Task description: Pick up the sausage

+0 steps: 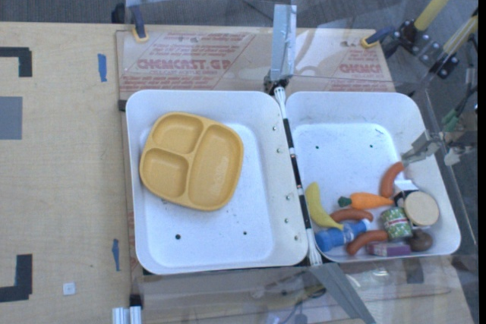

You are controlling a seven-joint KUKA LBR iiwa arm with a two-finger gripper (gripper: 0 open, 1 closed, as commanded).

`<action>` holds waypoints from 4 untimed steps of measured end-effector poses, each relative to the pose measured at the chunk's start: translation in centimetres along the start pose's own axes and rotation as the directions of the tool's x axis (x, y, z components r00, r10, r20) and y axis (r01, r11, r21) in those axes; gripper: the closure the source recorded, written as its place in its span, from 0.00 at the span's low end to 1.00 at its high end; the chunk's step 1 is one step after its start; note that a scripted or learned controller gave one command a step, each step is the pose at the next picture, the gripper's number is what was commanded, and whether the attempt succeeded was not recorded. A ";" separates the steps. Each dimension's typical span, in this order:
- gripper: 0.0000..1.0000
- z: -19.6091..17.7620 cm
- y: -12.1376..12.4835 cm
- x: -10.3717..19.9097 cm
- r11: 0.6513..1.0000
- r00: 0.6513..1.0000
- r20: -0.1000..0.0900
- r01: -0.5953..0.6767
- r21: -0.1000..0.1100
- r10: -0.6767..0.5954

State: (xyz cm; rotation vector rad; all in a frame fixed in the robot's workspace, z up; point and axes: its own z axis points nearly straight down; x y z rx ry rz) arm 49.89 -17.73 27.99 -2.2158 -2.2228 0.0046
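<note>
Three reddish-brown sausages lie in the right bin (342, 114). A curved sausage (391, 177) rests near the bin's right wall. A second sausage (351, 215) lies between a carrot and a blue bottle. The third sausage (368, 240) is near the front wall, touching the other toys. All three sit in a tight pile in the front right corner.
Packed around the sausages are a yellow banana (320, 207), an orange carrot (370, 200), a blue bottle (334, 237), a green can (395, 222), a round beige lid (421, 209) and a purple piece (395, 247). The left bin (254, 231) bears a yellow divided plate (192, 160). Metal clamps (437, 142) stand at the right bin's edge.
</note>
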 end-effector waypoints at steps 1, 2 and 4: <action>0.00 11.5 4.3 -1.1 0.998 0.998 -0.001 -0.058 0.001 0.058; 0.00 18.6 4.9 -2.8 0.997 0.997 -0.001 -0.076 -0.004 0.076; 1.00 4.6 7.2 -0.1 0.987 0.987 0.000 -0.159 -0.005 0.159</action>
